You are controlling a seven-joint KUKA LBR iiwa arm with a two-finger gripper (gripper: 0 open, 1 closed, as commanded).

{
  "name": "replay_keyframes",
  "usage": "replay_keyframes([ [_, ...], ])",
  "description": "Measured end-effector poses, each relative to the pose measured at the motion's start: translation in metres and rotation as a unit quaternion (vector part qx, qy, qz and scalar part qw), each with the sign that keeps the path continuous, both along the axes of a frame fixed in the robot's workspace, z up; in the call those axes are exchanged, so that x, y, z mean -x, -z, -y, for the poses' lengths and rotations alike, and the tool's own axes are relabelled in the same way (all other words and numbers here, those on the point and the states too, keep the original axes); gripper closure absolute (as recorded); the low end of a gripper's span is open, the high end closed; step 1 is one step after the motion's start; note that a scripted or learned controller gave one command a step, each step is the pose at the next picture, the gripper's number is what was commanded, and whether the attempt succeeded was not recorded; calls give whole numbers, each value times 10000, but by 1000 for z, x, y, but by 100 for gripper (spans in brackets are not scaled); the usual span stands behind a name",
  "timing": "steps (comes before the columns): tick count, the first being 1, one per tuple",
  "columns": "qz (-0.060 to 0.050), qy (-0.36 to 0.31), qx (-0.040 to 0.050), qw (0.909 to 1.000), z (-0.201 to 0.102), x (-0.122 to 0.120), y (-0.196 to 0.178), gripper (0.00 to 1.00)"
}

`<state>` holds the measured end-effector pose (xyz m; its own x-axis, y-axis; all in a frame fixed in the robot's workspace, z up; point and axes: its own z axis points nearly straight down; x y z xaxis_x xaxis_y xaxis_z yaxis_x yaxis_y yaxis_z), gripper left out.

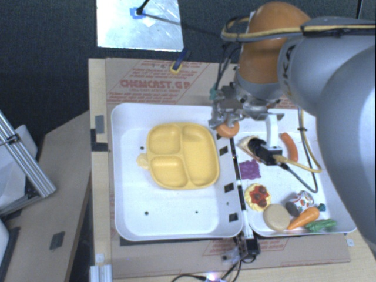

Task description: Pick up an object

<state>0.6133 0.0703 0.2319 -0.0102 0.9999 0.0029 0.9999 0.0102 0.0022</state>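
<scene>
Tool (226, 121) sits over divider between bins, small orange round piece (228, 130) directly under fingertips; grip contact unconfirmed, opening width cannot be told. Piece likely light, rigid plastic, smooth, slip-prone. Recommended hold: across widest diameter, centred.

Left bin (126, 216): centre taken by yellow divided plate (178, 155); bare floor left along lower and left edges of frame side. Right bin (342, 219): lower part crowded by pizza slice (257, 196), cookie (276, 217), carrot (303, 217), green item (320, 224). Middle blocked by purple piece (249, 169), sausage (288, 146). Upper right of frame closed off by arm (329, 81); cable (302, 163) draped across right bin.
</scene>
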Motion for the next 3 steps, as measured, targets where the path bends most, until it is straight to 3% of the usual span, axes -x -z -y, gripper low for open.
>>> replay_keyframes([
  [1,0,19,9,10000,-17,-20,4,100],
  [3,0,26,11,10000,-21,-7,11,100],
])
